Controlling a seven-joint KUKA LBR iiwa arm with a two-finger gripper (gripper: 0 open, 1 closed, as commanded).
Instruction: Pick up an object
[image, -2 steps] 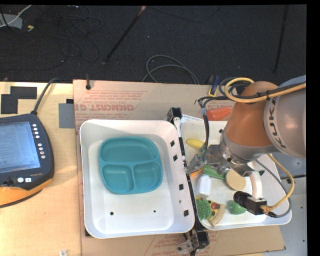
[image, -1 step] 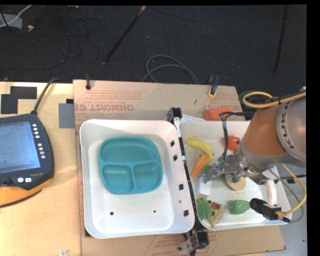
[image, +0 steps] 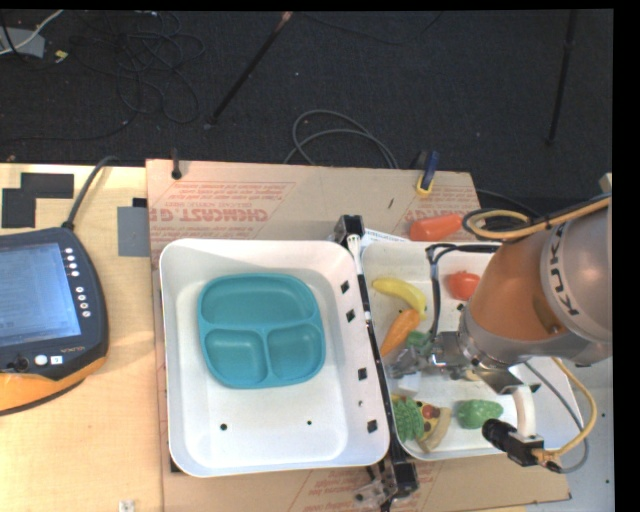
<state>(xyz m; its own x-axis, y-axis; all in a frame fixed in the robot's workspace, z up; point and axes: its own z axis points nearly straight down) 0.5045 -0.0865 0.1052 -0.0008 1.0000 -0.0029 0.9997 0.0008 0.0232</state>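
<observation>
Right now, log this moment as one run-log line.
arm: over right bin | gripper: low beside carrot, fingers unclear | nearby: banana, pizza slice | left bin: teal divided plate | grasp: unconfirmed

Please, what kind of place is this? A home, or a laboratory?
Most likely a robotics laboratory. A KUKA arm reaches into a white bin that holds toy food such as a banana. A control pendant lies on the bench, and cables run over the dark floor.
</observation>
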